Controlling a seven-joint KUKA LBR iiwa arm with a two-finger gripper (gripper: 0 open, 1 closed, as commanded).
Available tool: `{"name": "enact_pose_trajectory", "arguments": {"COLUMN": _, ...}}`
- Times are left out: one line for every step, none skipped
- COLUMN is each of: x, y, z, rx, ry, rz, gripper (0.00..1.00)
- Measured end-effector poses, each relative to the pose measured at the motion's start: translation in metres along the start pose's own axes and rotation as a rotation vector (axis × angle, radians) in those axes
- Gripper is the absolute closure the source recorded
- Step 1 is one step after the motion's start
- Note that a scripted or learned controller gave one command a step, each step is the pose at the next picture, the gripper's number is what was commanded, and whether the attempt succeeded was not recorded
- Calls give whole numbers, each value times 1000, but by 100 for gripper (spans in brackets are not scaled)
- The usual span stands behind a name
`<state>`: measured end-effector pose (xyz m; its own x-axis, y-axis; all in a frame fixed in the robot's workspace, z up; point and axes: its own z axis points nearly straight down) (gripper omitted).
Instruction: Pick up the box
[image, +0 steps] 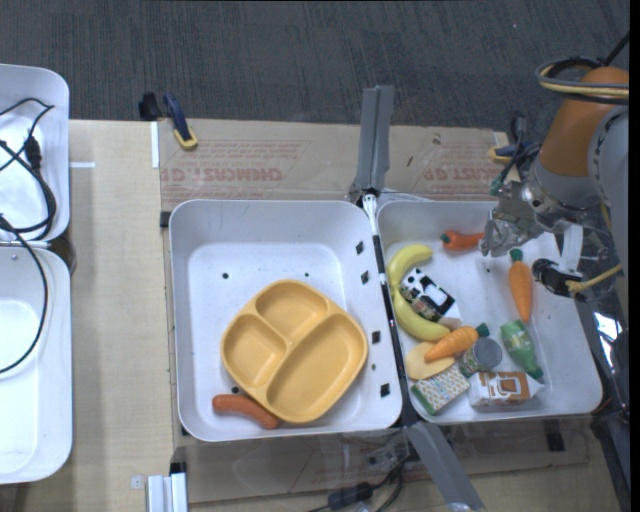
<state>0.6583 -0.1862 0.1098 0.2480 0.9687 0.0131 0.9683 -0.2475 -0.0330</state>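
in the right bin, seen from the one camera above the bench, the clutter sits packed toward the near wall. taking the banana as landmark: the box, a small white and orange carton, lies on its side well to the right of the banana and nearer the front rim, touching the green bottle just behind it. a green-patterned packet lies just left of the box, and a grey lid sits between them, a little further back. a carrot rests against the banana's lower end; another carrot lies to the banana's right, near the arm.

the gripper hangs over the far right corner, up and right of the banana, well apart from the box. its fingers are too small and dark to read, so i cannot tell how wide they stand, and nothing shows between them.

left of the banana, in the left bin, a yellow divided plate lies flat with a sausage at its front edge. my guess is the pick is barely begun, and the crowding may hinder a clean grip.
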Motion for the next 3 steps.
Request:
{"name": "enact_pose_trajectory", "arguments": {"x": 0, "y": 0, "z": 0, "rx": 0, "ry": 0, "rz": 0, "gripper": 0}}
{"name": "enact_pose_trajectory", "arguments": {"x": 0, "y": 0, "z": 0, "rx": 0, "ry": 0, "rz": 0, "gripper": 0}}
{"name": "enact_pose_trajectory", "arguments": {"x": 0, "y": 0, "z": 0, "rx": 0, "ry": 0, "rz": 0, "gripper": 0}}
